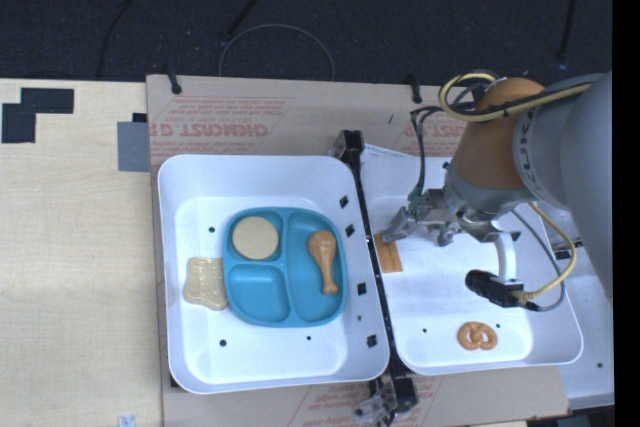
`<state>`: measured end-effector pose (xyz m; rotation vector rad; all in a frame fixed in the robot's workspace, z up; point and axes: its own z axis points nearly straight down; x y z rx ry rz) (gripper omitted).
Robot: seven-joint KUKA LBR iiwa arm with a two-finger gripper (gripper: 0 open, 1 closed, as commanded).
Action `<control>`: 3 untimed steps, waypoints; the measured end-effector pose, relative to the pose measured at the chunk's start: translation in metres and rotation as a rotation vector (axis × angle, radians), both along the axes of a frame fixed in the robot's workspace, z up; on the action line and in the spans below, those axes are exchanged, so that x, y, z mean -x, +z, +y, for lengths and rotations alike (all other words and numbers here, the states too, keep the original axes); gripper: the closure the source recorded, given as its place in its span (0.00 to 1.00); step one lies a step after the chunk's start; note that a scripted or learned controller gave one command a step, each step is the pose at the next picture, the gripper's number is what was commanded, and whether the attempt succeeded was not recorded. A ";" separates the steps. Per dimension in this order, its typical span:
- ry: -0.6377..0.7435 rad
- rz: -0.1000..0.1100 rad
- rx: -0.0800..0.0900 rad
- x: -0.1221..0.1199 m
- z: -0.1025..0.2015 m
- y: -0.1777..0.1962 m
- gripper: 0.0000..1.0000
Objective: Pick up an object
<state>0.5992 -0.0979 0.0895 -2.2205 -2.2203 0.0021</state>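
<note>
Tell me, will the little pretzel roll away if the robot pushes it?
Probably not: the pretzel lies flat on the right bin floor, so it would likely slide. It looks small and light. Its holes might let a finger catch.

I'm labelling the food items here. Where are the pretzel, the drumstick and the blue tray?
pretzel (478, 336), camera view, its middle.
drumstick (324, 258), camera view, mid-length.
blue tray (262, 299), camera view, bare lower compartment.

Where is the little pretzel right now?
The pretzel lies in the right bin, near its front edge, on the bare white floor, below the gripper and apart from it.
</note>
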 end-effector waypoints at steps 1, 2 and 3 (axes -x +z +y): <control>-0.004 -0.004 -0.004 -0.002 0.000 0.015 1.00; -0.006 -0.002 0.001 -0.003 -0.008 0.058 1.00; 0.000 -0.004 0.000 -0.001 -0.005 0.120 1.00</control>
